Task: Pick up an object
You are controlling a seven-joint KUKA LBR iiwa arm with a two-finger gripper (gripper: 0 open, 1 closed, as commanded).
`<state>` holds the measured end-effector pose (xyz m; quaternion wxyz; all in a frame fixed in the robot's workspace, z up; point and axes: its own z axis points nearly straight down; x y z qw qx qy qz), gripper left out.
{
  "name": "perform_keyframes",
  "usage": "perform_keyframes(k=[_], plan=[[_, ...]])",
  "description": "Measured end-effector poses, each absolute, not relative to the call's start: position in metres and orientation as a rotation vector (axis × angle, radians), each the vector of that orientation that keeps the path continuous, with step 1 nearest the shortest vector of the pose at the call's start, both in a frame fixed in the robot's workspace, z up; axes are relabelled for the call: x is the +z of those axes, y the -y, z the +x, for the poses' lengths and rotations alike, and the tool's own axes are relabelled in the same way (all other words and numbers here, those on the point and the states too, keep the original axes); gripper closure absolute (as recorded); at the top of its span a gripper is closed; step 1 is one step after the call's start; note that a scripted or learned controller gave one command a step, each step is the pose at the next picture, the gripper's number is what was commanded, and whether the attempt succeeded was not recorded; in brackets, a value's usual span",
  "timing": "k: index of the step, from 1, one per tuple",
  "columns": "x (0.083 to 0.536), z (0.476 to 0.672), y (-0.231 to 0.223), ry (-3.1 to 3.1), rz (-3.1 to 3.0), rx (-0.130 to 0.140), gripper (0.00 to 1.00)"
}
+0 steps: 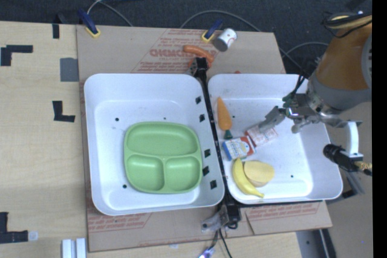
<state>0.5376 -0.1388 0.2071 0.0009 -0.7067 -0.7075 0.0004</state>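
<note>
- Banana [242, 180] lies at the right bin's [314, 189] front edge, touching a pale yellow rounded piece [259, 172].
- Small carton [237, 147] lies just behind them; orange carrot [224, 114] near that bin's left wall.
- Gripper [263, 128] hangs above the carton's right end; grip state cannot be told.
- Green divided plate [162, 156] sits in the left bin [100, 93].

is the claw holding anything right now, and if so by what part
It cannot be told. The claw reaches into the right bin with its tip over the small carton, but the view does not show the carton between its fingers.
</note>
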Motion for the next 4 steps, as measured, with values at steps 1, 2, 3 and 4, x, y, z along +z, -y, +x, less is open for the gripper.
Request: perform_keyframes(k=[1,2,3,4], plan=[[0.102,0.555,0.109,2.232,-2.232,-0.016,0.00],[0.089,0.602,0.109,2.220,-2.218,0.014,0.00],[0.102,0.607,0.108,2.233,-2.233,-0.006,1.00],[0.102,0.607,0.108,2.234,-2.233,-0.007,0.00]])
